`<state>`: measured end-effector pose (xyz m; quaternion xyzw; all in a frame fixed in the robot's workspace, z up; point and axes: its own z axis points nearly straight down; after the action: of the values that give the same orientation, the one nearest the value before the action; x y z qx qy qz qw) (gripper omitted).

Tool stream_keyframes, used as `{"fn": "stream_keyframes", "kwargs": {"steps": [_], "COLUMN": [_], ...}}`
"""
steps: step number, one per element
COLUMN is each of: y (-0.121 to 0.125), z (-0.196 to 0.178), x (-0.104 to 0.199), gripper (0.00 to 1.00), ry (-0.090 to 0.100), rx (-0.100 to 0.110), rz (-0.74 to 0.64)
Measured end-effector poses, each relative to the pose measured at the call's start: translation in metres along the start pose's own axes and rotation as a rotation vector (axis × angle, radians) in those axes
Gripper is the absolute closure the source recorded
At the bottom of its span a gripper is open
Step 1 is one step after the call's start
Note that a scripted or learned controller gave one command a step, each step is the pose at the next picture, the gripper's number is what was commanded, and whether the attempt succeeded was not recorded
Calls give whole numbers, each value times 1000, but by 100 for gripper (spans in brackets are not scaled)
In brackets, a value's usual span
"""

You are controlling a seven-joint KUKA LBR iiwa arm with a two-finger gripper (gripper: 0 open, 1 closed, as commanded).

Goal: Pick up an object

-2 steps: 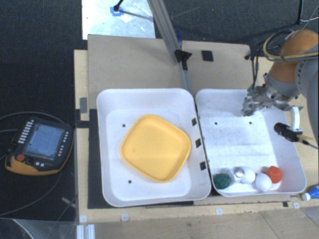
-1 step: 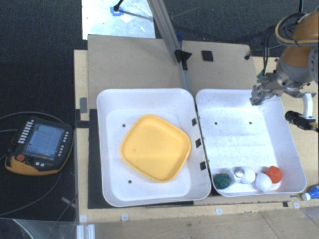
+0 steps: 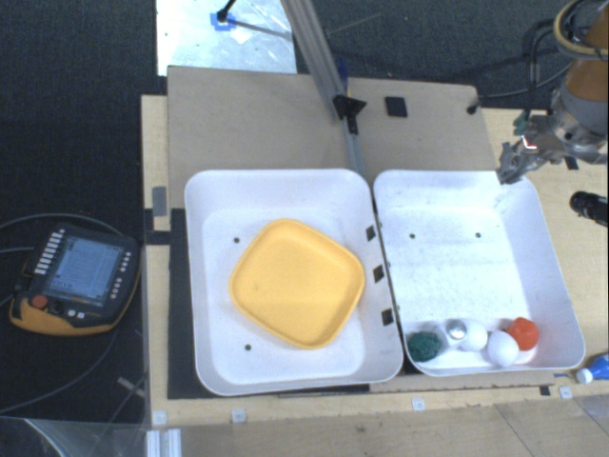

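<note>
A yellow square plate (image 3: 297, 281) lies in the left bin (image 3: 209, 208). Along the near wall of the right bin (image 3: 457, 217) sit several small things: a dark green ball (image 3: 424, 345), a small silver piece (image 3: 457, 330), a white ball (image 3: 502, 348) and an orange-red ball (image 3: 522, 331). My gripper (image 3: 511, 167) hangs at the far right corner of the right bin, over its rim, well away from the small things. Nothing shows between its fingertips.
A grey pole (image 3: 319, 41) slants across the brown board behind the bins. A teach pendant (image 3: 74, 276) lies on the dark floor at the left. A blue item (image 3: 595, 370) pokes in at the bench's right near corner.
</note>
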<state>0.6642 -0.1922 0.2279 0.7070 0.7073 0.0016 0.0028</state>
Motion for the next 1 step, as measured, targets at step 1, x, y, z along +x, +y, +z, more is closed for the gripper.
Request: {"fn": "stream_keyframes", "kwargs": {"steps": [1], "y": [0], "z": [6], "x": [0], "gripper": [100], "ry": [1], "rx": [5], "rz": [-1]}}
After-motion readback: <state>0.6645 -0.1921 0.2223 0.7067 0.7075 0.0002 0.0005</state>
